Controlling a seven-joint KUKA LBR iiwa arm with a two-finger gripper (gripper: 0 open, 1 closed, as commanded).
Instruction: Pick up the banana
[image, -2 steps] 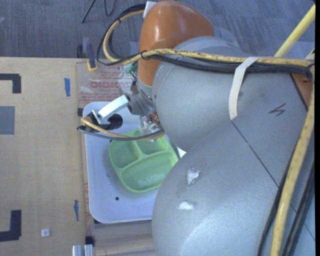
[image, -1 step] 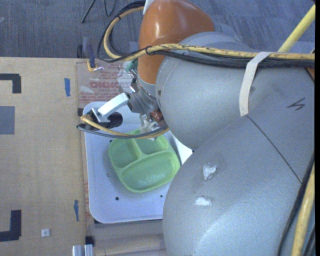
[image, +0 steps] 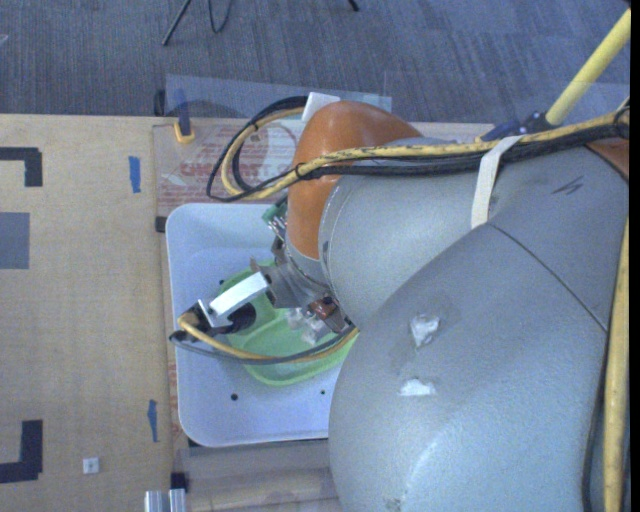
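The fingers (image: 303, 320) are hanging over the green bowl (image: 290, 372) at lower centre of the frame, tucked beneath the wrist, and whether they are parted or closed I cannot tell. The grey arm (image: 480, 330) is stretching in from the right and covering the whole right half of the frame, its orange band (image: 335, 140) sitting at upper centre. The white bin (image: 200, 245) is showing to the left of it, resting on the bench (image: 80, 300), with the bowl lying in the bin's lower half. The banana is lying hidden. I am judging that it is under the wrist, in or just beside the bowl, since that is where the arm is pointing, though it could as well be lying under the arm farther right.

The step in hand is looking like the descent onto the target, or the close itself. To do it well, the fingers should be coming down astride the banana's middle, across its narrow width rather than along its curve; they should be steering clear of the bowl's rim, since catching it would be tipping or dragging the bowl; the closing should be waiting until the tips are sitting low on either side of the fruit; the lift should be going straight up and slowly, so that a shallow hold is not sliding off the smooth skin.
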